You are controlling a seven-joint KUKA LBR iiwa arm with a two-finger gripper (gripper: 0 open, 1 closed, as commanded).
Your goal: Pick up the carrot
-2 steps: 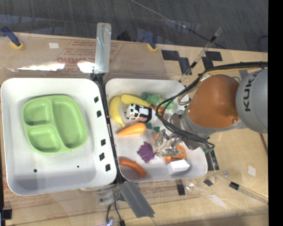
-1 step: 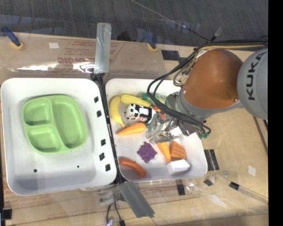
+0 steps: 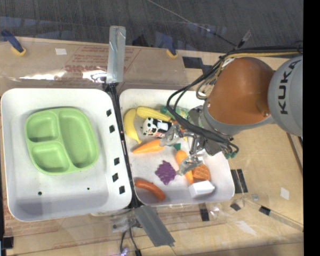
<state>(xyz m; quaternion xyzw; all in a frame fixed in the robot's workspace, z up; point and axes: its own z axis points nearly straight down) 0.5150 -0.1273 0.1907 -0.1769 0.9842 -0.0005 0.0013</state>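
Observation:
The carrot [image 3: 146, 147] is orange with a green top and lies on its side in the middle of the right bin [image 3: 224, 167], below the cow toy [image 3: 156, 126]. My gripper [image 3: 183, 146] hangs low over the bin just right of the carrot, and it is open. One finger [image 3: 172, 135] stands by the carrot's green end. The other finger [image 3: 193, 157] is near a small orange piece [image 3: 180, 156]. Nothing sits between the fingers.
The right bin also holds a banana [image 3: 129, 126], corn [image 3: 151, 112], purple grapes [image 3: 166, 172], an orange waffle [image 3: 201, 172], a white block [image 3: 201, 188] and a red sausage [image 3: 149, 189]. The left bin [image 3: 16, 196] holds a green divided plate [image 3: 61, 140].

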